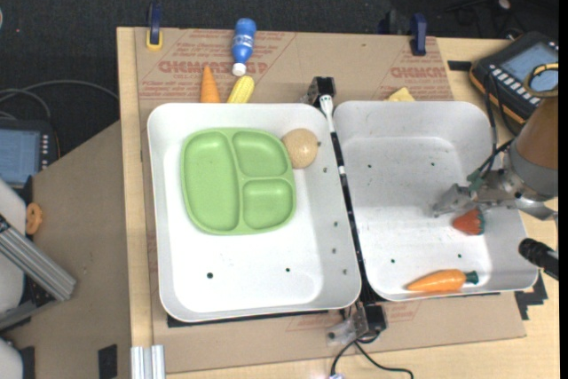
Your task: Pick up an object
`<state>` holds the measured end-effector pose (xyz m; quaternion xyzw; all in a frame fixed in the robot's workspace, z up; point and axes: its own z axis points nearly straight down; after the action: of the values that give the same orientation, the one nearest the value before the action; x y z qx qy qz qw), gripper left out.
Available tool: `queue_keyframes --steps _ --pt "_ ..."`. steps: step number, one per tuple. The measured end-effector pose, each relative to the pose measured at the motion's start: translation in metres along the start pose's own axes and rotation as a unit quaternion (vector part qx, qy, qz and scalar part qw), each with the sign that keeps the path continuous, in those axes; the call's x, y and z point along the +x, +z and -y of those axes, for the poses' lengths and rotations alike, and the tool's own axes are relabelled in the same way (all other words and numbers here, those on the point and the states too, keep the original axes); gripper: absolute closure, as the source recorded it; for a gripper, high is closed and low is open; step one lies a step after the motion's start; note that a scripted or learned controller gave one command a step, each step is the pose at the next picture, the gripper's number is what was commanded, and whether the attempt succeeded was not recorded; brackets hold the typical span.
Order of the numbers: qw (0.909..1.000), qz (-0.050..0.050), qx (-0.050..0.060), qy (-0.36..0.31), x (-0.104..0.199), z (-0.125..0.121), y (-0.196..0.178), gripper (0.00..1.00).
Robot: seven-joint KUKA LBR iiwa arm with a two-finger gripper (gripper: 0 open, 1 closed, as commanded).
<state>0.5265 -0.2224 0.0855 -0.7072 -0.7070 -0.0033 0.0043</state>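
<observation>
Camera view. Take the right bin (417, 124) as your landmark. At this moment the gripper (463, 201) was low over that bin's right half, reaching in from its right wall. A small red object (469, 223), possibly a strawberry or a tomato, lay on the bin floor directly below the fingers (446, 203), touching them or very nearly so. You could make out grey finger parts spreading to either side above the red object, which suggested the jaws were parted, but how far they were parted you could not tell, and the object was not visibly clamped between them. Treat the grasp as unconfirmed.

An orange carrot (437, 281) lay on the same bin's floor along its near wall, apart from the gripper and untouched.

To the left of the right bin, the left bin (177, 271) held a green divided plate (236, 180) and a tan ball (301, 146) at that plate's upper right corner. Beyond both bins, on the cardboard (355, 58), lay a blue-capped bottle (242, 45), a yellow corn piece (240, 89) and a second carrot (209, 87).

Progress, as a judgement: the approach to the red object appeared complete. Closing on it, lifting and confirming the hold all remained to be done; nothing had left the bin floor.
</observation>
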Motion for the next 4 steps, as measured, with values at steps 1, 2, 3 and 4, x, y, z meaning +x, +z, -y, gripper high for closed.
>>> queue_keyframes --steps 1,2,3,4 --pt "1.0 0.001 0.0 -0.002 0.003 -0.001 0.001 0.0" --pt "1.0 0.004 -0.001 -0.004 0.064 -0.026 0.002 0.0" --pt "1.0 0.007 -0.003 0.001 0.01 -0.055 0.0 0.0" --pt "1.0 0.004 0.002 0.001 0.014 -0.018 0.001 0.0"
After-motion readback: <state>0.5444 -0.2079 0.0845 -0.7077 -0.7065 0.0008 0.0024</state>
